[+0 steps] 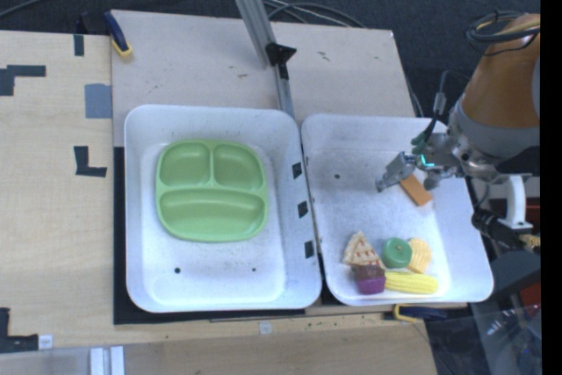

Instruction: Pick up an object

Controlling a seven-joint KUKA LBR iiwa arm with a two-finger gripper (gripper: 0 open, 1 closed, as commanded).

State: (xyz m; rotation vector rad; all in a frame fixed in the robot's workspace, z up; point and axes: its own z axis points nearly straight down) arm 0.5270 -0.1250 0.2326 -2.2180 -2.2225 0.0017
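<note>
Near the lower right of the frame, small toy foods (391,263) cluster in the right bin (351,145): light, hard, likely slippery plastic. Farther up, an orange block (417,191) lies just beside the tool (406,171). Whether its fingers are spread cannot be told. Pinching the block's long flat sides seems best.

One camera is fixed above the bench (219,48) and looks down at a slant. It faces both white bins: the left bin (140,277) sits near the middle of the frame, and the right bin (351,145) is toward the right side. The view is from a moderate height, so both bins fit fully inside. The arm (500,92) enters from the right edge of this view.
</note>
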